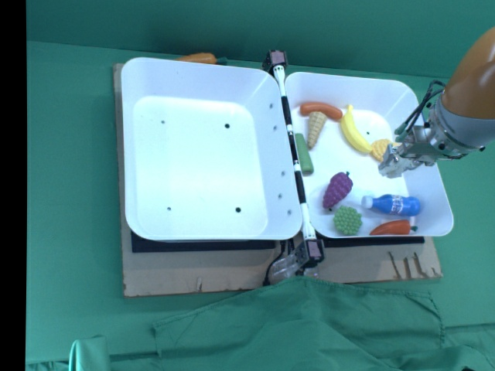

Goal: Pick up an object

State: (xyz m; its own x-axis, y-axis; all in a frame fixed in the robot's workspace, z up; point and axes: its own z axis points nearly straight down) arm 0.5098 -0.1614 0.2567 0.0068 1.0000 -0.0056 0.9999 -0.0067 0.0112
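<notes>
The grey arm [464, 126] with its orange band reaches in from the right, angled down-left, ending in the gripper [390, 165].

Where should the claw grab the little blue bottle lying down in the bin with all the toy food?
Probably around the middle of the blue bottle, coming straight down from above. It lies on its side with its white cap pointing left, so its round body is the widest free part. The fingers should close across its short width, though the orange-red toy sits close below.
</notes>
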